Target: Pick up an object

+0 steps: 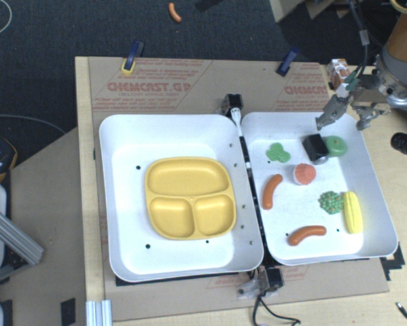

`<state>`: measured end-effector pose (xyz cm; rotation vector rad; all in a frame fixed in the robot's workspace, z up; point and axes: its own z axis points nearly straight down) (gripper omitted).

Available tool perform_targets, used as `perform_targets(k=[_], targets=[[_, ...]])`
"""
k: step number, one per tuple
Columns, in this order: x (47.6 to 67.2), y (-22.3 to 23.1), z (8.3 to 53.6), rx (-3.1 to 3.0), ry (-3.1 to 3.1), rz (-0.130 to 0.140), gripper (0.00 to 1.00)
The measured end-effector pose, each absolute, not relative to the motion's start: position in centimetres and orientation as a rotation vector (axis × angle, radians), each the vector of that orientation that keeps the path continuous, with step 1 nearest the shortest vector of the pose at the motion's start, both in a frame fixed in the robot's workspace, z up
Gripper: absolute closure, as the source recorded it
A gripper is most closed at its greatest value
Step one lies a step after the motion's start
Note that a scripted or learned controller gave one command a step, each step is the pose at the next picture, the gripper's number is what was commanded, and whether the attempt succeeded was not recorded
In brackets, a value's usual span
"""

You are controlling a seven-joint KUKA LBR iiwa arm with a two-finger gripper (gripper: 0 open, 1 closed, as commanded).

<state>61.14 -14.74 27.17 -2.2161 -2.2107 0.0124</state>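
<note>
Camera view, upper right: hand (pixel 347 113) spread apart, gripping nothing — poised over right bin's (pixel 376 182) far rim. Black block (pixel 314 148) just below, touching green round piece (pixel 335 146).

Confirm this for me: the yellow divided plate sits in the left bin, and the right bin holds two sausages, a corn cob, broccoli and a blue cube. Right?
One detail is wrong. The camera view shows a black block in the right bin, not a blue cube. The rest stands: the yellow divided plate sits in the left bin, and the right bin holds two sausages, a corn cob and broccoli.
</note>
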Motion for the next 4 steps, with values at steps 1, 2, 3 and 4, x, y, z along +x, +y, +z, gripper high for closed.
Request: perform_targets(k=[1,2,3,4], targets=[[61.3,-14.7,27.9,-2.221,-2.221,0.001,0.00],[61.1,-14.5,23.7,-2.218,-2.218,0.005,0.00],[60.7,-13.5,18.0,-2.217,-2.216,0.006,0.00],[60.0,-13.2,11.7,-2.217,-2.216,0.007,0.00]])
